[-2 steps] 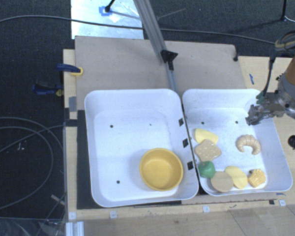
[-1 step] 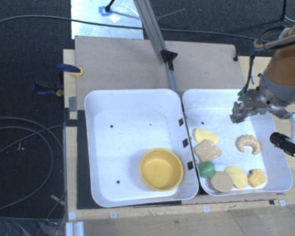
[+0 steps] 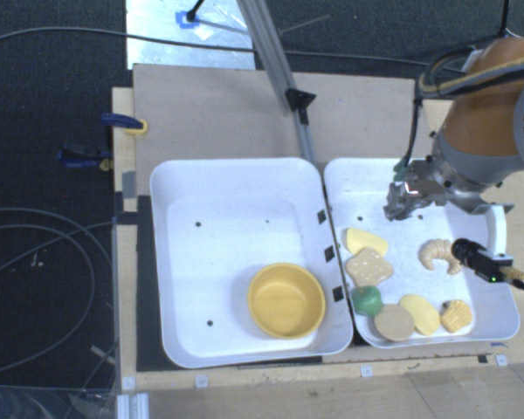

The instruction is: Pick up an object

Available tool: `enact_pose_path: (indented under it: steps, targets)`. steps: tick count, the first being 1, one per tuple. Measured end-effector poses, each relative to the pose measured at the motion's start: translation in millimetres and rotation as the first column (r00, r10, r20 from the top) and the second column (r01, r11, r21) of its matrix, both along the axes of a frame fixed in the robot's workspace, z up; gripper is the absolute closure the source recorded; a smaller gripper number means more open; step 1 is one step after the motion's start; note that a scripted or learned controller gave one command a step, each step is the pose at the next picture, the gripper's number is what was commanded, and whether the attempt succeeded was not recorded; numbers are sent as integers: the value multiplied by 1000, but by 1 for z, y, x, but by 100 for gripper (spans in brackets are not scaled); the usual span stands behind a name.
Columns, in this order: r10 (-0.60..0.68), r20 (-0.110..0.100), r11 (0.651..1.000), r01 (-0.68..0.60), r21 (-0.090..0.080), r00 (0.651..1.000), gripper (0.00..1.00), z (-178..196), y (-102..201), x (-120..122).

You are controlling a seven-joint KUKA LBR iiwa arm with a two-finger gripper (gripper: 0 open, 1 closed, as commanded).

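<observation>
two white bins side by side: left bin (image 3: pixel 179 234) carries a yellow bowl (image 3: pixel 286 299); right bin (image 3: pixel 349 177) carries the small food pieces. my gripper (image 3: pixel 404 201) hangs over the right bin's upper part, nothing visibly between its tips; spread or pressed, i cannot tell. i judge this the approach step, no pick made. nearest candidate: the croissant (image 3: pixel 439 253), just below and right of me, long axis roughly left-right, horns curling downward. next move calls for a short shift and descent. smaller: cracker (image 3: pixel 368 267), yellow wedge (image 3: pixel 366 240), green ball (image 3: pixel 367 300).
</observation>
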State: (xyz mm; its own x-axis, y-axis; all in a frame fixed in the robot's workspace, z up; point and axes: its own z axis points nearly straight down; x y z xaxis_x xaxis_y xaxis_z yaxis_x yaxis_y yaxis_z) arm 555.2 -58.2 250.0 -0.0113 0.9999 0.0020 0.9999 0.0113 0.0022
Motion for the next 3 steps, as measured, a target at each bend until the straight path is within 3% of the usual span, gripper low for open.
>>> enact_pose_path:
  steps: [1,3]
  targets:
    - [1,1,1000,-1,0,1000,100,6,54,-4]
    - [-1,-3,1000,1,0,1000,100,-26,157,-13]
